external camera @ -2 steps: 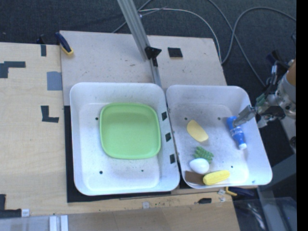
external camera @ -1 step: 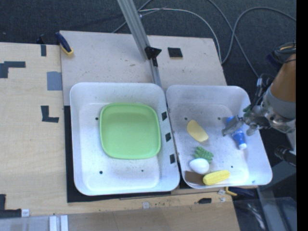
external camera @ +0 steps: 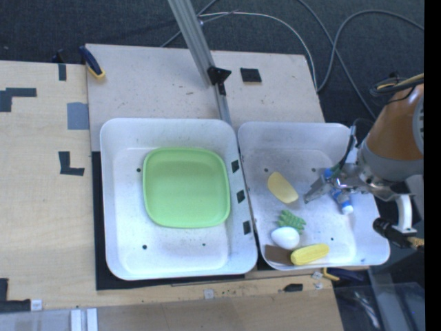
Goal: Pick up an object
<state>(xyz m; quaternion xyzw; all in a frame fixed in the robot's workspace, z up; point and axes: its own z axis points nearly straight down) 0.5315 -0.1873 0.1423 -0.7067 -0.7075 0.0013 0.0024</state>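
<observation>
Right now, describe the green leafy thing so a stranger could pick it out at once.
Look in the right-hand white bin, the one where the claw reaches in. Toward its near edge, among the small items there, the green leafy piece lies just above the white egg-shaped object and below the pale yellow piece. It is the only green, frilly-edged item in that bin.

No text, label, brand, number or sign can be read on anything here.
</observation>
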